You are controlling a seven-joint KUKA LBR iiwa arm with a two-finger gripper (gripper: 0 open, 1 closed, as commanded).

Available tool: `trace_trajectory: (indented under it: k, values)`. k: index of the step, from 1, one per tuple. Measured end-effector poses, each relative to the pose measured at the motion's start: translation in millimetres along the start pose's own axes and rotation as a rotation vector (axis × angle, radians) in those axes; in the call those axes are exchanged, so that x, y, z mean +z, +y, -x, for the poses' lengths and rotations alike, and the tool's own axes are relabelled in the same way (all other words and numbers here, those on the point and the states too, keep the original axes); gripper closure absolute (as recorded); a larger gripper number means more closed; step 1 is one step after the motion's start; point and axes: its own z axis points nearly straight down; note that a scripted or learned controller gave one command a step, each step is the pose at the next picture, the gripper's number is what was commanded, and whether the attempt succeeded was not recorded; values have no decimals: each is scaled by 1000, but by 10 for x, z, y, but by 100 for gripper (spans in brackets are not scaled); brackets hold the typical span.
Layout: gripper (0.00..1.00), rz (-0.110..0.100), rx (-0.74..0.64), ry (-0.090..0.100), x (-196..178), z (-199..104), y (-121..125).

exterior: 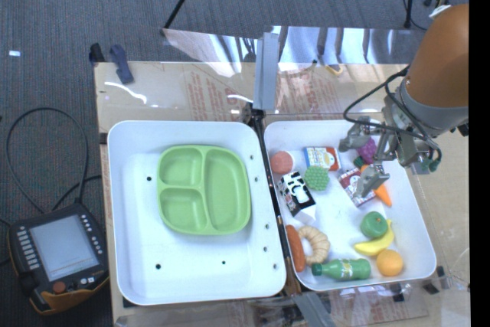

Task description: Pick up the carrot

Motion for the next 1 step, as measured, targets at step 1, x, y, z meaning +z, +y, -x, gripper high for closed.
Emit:
trace_trajectory:
  k: [1]
  values:
    - [0,0,-6,-4,13,-18,-28]
